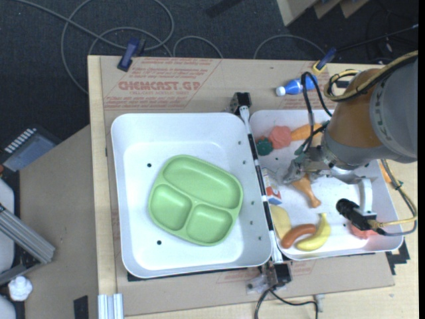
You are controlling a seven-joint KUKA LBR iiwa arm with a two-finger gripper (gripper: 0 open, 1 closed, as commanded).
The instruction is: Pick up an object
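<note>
My gripper point(300, 171) hangs low over the middle of the right bin point(385, 248), under the orange-banded wrist. An orange drumstick-shaped toy point(307, 191) lies just below it, close to the gripper's tip. A yellow banana point(319, 234) and a red-brown sausage point(297, 234) lie together at the bin's front. A pale yellow piece point(281, 218) sits beside them. Toward the back left lie a pink-red piece point(280, 135), a small teal piece point(265, 147) and an orange carrot-like piece point(301, 131), partly hidden by the arm.
The left bin point(126, 151) holds a green divided plate point(194, 199). A red item point(362, 231) lies at the right bin's front right. A blue-and-white bottle point(289, 88) and cables lie on the bench behind the bins.
</note>
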